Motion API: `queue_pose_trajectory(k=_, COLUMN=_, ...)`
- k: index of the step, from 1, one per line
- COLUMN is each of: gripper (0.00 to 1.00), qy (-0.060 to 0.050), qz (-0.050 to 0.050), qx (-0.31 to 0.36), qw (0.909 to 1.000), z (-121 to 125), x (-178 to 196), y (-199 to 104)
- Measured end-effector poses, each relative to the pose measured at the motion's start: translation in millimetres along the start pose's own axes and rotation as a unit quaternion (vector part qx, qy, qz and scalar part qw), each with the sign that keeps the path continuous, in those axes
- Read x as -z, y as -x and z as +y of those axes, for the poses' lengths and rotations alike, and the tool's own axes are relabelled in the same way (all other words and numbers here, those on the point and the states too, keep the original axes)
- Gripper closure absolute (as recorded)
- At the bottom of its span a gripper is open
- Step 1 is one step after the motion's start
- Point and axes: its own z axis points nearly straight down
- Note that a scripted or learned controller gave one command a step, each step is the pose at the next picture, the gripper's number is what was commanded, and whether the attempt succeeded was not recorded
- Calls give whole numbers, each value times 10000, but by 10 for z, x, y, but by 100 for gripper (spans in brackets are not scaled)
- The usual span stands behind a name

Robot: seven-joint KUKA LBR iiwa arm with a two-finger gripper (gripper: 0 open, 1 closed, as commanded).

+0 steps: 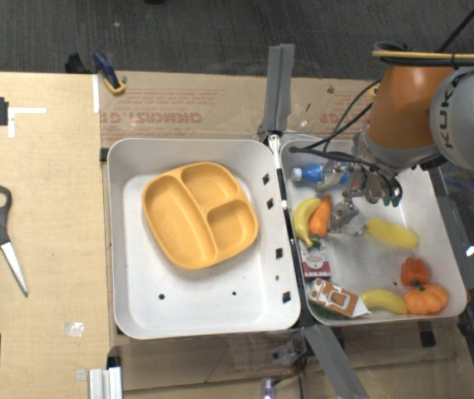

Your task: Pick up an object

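**Gripper Low Over Crowded Right Bin, Nothing Seen in Its Grasp**

Seen from above at a slant: grey arm (461, 115) with orange band, reaching in from the right across the right bin (449, 231). Gripper (347, 221) down in the bin's upper middle, just right of a carrot (321, 216) and a banana (303, 220) lying side by side against the bin's left wall. Open or closed: impossible to tell from this angle, with cables and wrist hardware crowding the tool. No item visibly caught in it.

Close at the gripper's right, a yellow oblong piece (392, 233), lying flat on the bin floor. Behind the gripper, near the bin's far-left corner, a blue bottle (308, 173) on its side. Toward the near edge: a small red-and-white packet (315, 261) along the left wall, a printed carton (338, 298) at the near-left corner, a second yellow piece (384, 301) beside it, then an orange pumpkin (427, 298) at the near-right corner with a red pepper (414, 269) just behind.

In the left bin (129, 298), a yellow divided plate (200, 214), alone and slightly askew. On the bench at far left, well apart from both bins, a pair of grey-handled scissors (2, 235). Beyond the left bin, a blue clamp (108, 72) at the cardboard's corner.
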Motion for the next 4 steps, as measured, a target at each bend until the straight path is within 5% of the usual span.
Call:
queue_pose_trajectory(k=1, gripper=0, qy=1, qz=-29, qx=1115, qw=9938, z=-248, x=-1, y=-822)
queue_pose_trajectory(k=2, gripper=100, qy=-8, qz=-49, qx=1131, qw=9936, z=-242, x=98, y=-806)
queue_pose_trajectory(k=3, gripper=0, qy=-6, qz=-49, qx=1131, qw=9936, z=-240, x=98, y=-806)
queue_pose_trajectory(k=4, gripper=0, qy=7, qz=-39, qx=606, qw=9982, z=-152, x=-2, y=-694)
